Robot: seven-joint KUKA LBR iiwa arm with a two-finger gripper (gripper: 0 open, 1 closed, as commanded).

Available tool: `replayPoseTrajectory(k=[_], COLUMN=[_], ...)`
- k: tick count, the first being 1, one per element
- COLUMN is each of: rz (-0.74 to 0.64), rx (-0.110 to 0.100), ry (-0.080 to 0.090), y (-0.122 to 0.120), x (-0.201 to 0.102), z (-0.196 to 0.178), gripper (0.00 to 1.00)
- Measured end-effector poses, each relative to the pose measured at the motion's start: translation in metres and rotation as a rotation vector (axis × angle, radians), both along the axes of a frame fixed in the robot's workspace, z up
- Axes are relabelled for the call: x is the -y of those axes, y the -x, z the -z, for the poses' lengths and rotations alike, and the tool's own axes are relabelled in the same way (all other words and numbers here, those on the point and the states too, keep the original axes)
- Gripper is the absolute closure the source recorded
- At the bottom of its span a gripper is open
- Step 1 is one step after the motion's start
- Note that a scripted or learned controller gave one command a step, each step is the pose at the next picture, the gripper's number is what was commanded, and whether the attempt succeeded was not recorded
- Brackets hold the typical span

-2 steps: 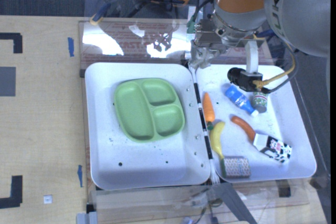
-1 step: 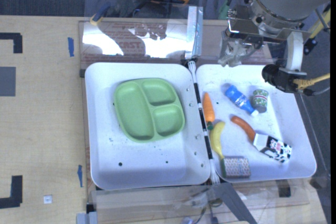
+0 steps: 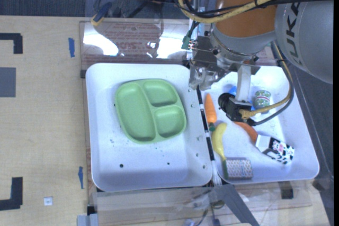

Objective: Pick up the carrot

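two white bins sit side by side on the bench, the left bin (image 3: 100, 129) holding a green divided plate (image 3: 151, 109) and the right bin (image 3: 302, 140) holding the small items. the gripper (image 3: 204, 79) hangs over the near-left corner of the right bin, by the seam between the bins; whether its fingers are released or clenched i cannot tell, and nothing shows between them. the carrot (image 3: 210, 107) lies just below the fingers, lengthwise along the right bin's left wall, apart from them. a yellow banana (image 3: 219, 139) lies past the carrot's lower end, farther from the fingers. a small can (image 3: 261, 98) stands to the right of the fingers, a black-and-white cow toy (image 3: 278, 150) lies well apart toward the lower right, and a grey block (image 3: 238, 168) rests below the banana.
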State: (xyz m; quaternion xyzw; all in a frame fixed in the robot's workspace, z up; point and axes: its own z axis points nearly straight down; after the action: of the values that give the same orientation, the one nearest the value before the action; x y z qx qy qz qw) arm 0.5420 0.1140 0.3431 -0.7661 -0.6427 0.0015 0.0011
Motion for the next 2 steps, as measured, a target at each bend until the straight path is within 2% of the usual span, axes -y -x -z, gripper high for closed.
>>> replayPoseTrajectory(k=[1, 2], rz=[0.227, 0.192], rx=[0.003, 0.002], ry=[0.001, 0.001], y=[0.062, 0.06], x=[0.03, 0.133], z=[-0.091, -0.092], gripper=[1.0, 1.0])
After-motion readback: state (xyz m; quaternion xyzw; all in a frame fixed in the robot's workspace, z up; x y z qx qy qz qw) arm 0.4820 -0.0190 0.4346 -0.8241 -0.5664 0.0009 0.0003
